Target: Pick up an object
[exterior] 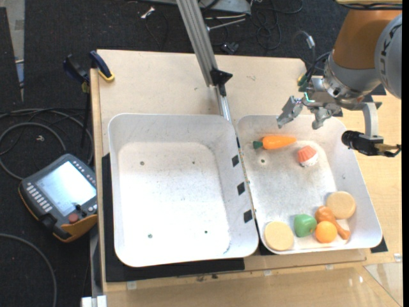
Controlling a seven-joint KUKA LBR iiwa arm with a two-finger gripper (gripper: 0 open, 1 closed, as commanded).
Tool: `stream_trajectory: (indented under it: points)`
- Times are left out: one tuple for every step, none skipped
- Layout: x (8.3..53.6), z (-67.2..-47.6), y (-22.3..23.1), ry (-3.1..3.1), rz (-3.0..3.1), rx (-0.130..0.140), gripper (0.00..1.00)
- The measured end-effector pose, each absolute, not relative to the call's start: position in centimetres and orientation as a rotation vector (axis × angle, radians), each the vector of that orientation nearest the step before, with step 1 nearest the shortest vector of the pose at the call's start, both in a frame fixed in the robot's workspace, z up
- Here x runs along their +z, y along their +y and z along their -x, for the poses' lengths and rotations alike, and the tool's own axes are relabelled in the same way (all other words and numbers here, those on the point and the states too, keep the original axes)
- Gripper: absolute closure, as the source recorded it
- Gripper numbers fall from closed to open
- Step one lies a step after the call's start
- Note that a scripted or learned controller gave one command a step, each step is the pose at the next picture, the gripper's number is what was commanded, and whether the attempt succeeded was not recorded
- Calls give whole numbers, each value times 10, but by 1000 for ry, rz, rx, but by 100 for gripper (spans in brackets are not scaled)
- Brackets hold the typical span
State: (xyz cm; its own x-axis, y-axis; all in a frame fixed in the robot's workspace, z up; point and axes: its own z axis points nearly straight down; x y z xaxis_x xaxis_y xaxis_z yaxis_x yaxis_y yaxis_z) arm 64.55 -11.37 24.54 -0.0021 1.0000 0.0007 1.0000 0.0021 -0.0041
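While the hand (305,112) hovers above the far edge of the right bin (358,171), fingers spread and holding nothing, no pick looks made yet. Nearest it lies the carrot (276,142); descent, grasp and lift all remain.

2 white bins on the worktop (160,82): left bin (128,133), right bin (358,184).

Right bin contents, 7 items approx:
- 1 carrot (277,142)
- 1 red-and-white piece (308,156)
- 2 tan round discs: one (340,204), other (279,235)
- 1 green piece (305,224)
- 1 orange ball (326,232)
- 1 more orange piece (327,215) behind the ball, shape unclear

1 arm w/ 1 pincer (305,112). 1 handheld control pad (61,197) beside the worktop.
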Motion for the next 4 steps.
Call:
stream_trajectory:
  points:
    - [248,-646,-114,-2224,2218,1,0]
    - [193,-638,-105,-2219,2217,6,0]
    - [138,-647,-101,-2222,2214,6,0]
    - [92,-646,-100,-2220,2218,5,0]
